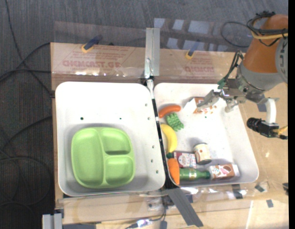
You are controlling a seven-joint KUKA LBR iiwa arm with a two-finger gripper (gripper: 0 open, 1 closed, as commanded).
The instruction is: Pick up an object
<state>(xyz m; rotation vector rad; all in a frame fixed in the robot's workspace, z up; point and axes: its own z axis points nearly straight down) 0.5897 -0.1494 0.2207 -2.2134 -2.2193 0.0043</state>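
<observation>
My gripper (220,101) hangs over the back of the right bin (242,142), fingers spread open with nothing between them. Just left of it lies a small white and orange packet (204,107). Along the bin's left side are an orange sausage-shaped toy (168,109), a green knobbly toy (175,121) and a banana (169,137). Near the front lie a carrot (172,171), a green bottle (193,175), a dark red box (185,159), a small can (201,153) and a juice carton (223,171).
The left bin (90,99) holds a green divided plate (103,156). A metal divider (152,56) runs between the bins at the back. The arm's orange band (266,51) stands above the right bin's far right corner.
</observation>
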